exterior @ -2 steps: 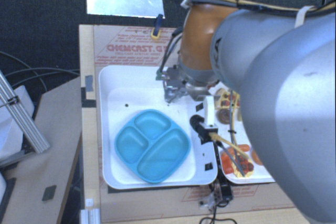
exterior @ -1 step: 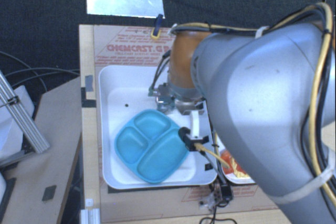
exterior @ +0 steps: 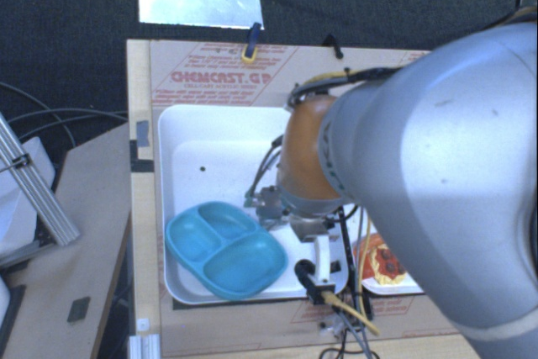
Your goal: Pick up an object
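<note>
Blue divided plate [exterior: 225,251] in left white bin [exterior: 181,149], cardboard-topped bench [exterior: 220,73], dark carpet; jaws' state unclear

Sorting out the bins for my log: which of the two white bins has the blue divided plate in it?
The left bin holds the blue divided plate, at its near-left corner. The right bin, mostly behind the arm, shows something red and orange instead.
</note>
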{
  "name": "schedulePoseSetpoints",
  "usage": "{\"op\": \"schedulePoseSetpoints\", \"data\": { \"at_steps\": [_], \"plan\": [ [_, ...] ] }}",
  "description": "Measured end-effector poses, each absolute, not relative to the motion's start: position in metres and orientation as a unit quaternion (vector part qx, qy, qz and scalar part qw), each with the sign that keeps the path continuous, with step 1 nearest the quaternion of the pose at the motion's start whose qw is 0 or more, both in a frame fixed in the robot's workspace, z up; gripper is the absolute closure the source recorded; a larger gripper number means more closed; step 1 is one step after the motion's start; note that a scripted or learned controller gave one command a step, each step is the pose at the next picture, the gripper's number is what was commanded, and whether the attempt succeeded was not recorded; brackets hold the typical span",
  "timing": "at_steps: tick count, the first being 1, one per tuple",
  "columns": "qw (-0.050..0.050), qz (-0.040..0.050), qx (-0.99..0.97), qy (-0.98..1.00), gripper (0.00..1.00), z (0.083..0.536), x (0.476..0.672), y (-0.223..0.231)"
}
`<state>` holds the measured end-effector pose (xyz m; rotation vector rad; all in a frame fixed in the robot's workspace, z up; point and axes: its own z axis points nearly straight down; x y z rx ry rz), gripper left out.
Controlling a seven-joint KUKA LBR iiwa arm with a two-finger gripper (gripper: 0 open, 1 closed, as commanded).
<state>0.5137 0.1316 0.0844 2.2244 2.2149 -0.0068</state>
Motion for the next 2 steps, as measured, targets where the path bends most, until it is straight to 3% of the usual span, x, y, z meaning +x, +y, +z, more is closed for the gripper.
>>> {"op": "schedulePoseSetpoints", "data": {
  "at_steps": [1, 2],
  "plan": [
    [0.004, 0.0087, 0.705, 0.71, 1.0, 0.326, 0.51, 0.16],
    [-0.003, -0.0057, 0.707, 0.708, 1.0, 0.155, 0.517, 0.182]
  ]
}}
